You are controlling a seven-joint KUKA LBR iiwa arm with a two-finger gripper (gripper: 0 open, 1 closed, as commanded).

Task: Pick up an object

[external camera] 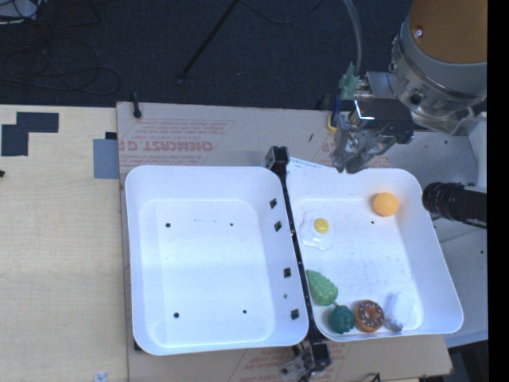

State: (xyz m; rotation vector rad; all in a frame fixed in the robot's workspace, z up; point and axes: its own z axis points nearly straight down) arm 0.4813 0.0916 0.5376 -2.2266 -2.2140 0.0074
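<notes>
- Orange ball (385, 204), the nearest loose thing to the gripper (350, 164), lies in the right bin (429, 237) near its far right corner; it looks the likeliest pick, though the task names no particular object.
- Gripper hangs over the far rim of the right bin, up and to the left of the orange ball and apart from it; nothing is seen between its tips, and whether it is open or closed I cannot tell from this slant.
- Fried-egg toy (319, 233) lies left of the ball, toward the divider between the bins, flat on the floor.
- Clustered at the bin's near edge, well away from the ball: a green leafy piece (322, 287), a dark teal lump (342, 319), a chocolate doughnut (368, 315) and a pale white piece (402, 309). Crowding there would probably make a clean grasp harder.
- Left bin (143, 237) sits just beside the right one on the desk (56, 245).
</notes>
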